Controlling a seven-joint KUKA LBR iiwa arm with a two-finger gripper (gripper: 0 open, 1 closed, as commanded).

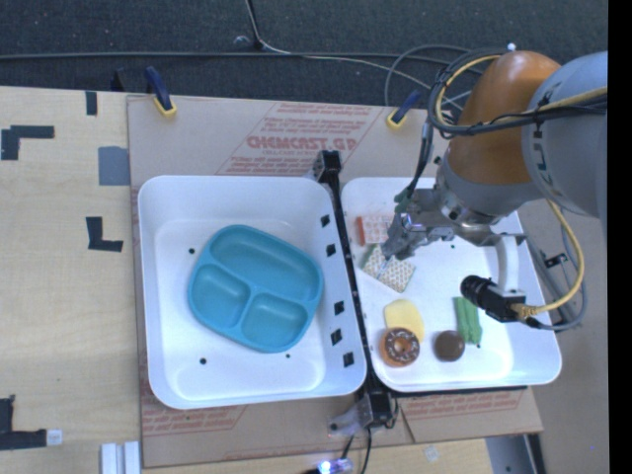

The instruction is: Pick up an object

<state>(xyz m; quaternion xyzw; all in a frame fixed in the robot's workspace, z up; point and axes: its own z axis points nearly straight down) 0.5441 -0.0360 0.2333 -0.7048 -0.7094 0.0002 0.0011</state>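
I see my claw [400,245] low over the waffle piece [389,271] near the right bin's [538,363] left wall, its grip I cannot tell, so nothing is lifted yet.

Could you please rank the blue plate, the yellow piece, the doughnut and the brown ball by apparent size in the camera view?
1. blue plate, by far
2. yellow piece
3. doughnut, looking only slightly smaller than the yellow piece
4. brown ball
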